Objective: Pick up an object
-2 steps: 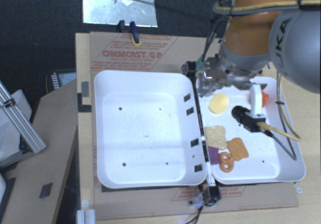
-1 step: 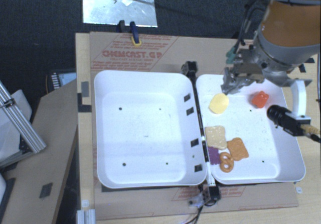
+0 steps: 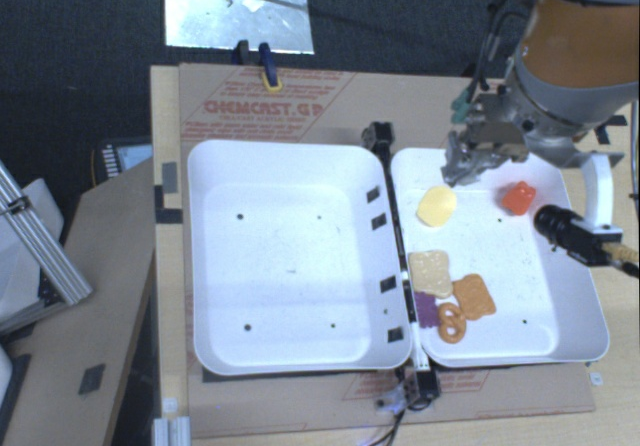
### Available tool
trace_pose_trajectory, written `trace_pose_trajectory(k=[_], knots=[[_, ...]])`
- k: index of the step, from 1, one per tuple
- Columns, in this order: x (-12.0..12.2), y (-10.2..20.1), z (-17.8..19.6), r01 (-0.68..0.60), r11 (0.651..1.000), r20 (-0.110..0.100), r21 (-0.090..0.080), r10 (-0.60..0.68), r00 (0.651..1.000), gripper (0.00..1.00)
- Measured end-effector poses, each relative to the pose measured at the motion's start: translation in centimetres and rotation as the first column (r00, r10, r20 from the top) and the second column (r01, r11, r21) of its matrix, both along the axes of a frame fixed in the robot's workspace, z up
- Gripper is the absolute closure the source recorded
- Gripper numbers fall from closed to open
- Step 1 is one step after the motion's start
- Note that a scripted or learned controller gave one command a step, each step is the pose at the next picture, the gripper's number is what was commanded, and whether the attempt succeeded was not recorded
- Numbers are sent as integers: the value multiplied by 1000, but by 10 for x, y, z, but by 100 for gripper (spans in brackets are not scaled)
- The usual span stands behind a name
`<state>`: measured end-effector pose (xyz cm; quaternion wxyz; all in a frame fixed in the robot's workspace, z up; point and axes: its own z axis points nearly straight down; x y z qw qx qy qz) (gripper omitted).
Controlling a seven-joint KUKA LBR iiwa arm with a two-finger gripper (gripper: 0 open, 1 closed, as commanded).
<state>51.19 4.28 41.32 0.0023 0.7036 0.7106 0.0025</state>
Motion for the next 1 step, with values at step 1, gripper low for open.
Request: trace_pose_trajectory(k=[1], knots=[[1, 0, 11, -5, 1000, 2, 0, 5, 1000, 100]])
